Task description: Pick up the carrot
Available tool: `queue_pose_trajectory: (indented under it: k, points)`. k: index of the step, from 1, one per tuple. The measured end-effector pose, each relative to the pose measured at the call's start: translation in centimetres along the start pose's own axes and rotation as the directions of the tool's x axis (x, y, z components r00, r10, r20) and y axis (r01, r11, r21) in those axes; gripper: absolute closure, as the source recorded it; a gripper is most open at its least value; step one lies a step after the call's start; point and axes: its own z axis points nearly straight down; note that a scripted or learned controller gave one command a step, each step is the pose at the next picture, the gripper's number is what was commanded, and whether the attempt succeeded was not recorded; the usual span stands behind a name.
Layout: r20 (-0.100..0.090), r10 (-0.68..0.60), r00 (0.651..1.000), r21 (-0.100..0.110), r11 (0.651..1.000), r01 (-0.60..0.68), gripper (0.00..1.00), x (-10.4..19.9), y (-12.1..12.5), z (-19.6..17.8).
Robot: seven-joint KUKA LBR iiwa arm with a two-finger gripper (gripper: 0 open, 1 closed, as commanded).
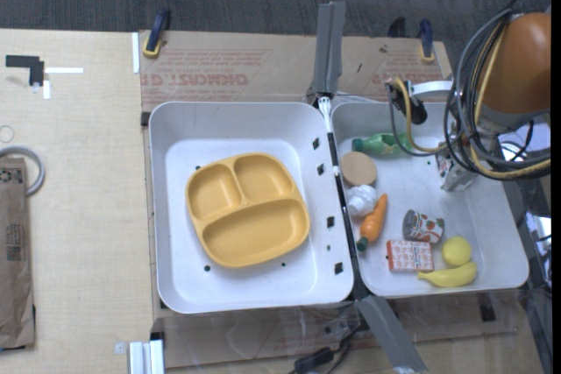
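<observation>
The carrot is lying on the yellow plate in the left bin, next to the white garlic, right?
Not quite. The carrot is next to the white garlic, but it lies in the right bin, not on the yellow plate. The plate sits in the left bin. The camera view shows this.

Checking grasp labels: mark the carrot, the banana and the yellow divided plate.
carrot [374, 219], camera view, middle of its orange body, right bin.
banana [449, 277], camera view, middle of its curve, right bin's near corner.
yellow divided plate [254, 232], camera view, floor of its largest compartment, left bin.
</observation>
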Motion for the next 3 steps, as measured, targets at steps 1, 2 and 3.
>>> queue_pose_trajectory:
  k: [1,2,3]
  points:
    - [-0.002,0.117,0.993,-0.013,0.993,-0.117,0.00,-6.2,3.7,-5.9]
    - [0.000,0.174,0.985,-0.012,0.985,-0.174,0.00,-12.6,2.5,-8.1]
    - [-0.001,0.174,0.985,-0.012,0.985,-0.174,0.00,-7.7,2.1,1.3]
